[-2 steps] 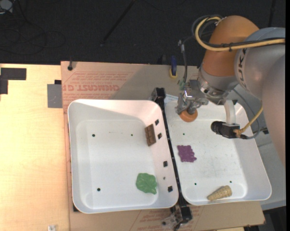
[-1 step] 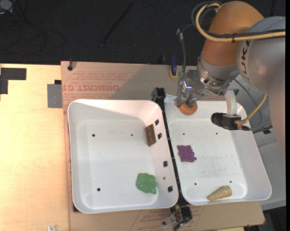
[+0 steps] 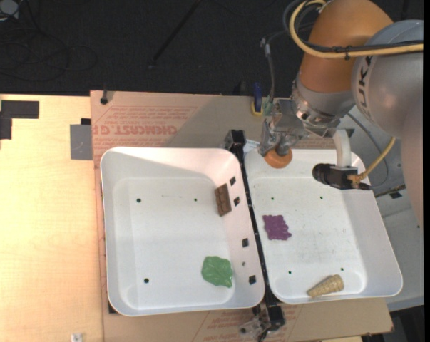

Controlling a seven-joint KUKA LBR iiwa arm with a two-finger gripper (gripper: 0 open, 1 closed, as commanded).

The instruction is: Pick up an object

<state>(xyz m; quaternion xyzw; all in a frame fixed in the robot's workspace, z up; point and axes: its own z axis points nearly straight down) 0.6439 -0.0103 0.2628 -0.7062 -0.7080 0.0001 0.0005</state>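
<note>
Across the pale wooden counter (image 3: 36,226) lies a brown cardboard sheet (image 3: 165,120) with printed lettering, and both bins sit on it. Grey arm (image 3: 389,77) comes in from the right, orange band (image 3: 339,41) above the wrist, reaching down to the far edge of the right bin.

Left bin (image 3: 122,191) and right bin (image 3: 375,226) are white and shallow, side by side, with their inner walls touching and black clips along the join.

End effector (image 3: 276,145) hangs over the far left corner of the right bin, close to the rim. Open or closed: cannot tell from this angle.

Orange round piece (image 3: 278,159) is directly below the end effector tip, at the far left corner of the right bin. Contact looks likely, but whether it is gripped is unclear.

Green lump (image 3: 217,271) sits in the left bin, near side, towards its right wall. Purple flat piece (image 3: 276,226) sits in the right bin, left of middle, well apart from the orange piece. Tan cone (image 3: 326,285) lies on its side in the right bin, near side. Brown block (image 3: 222,199) sits in the left bin, just beside its right wall, well apart from the green lump.
</note>
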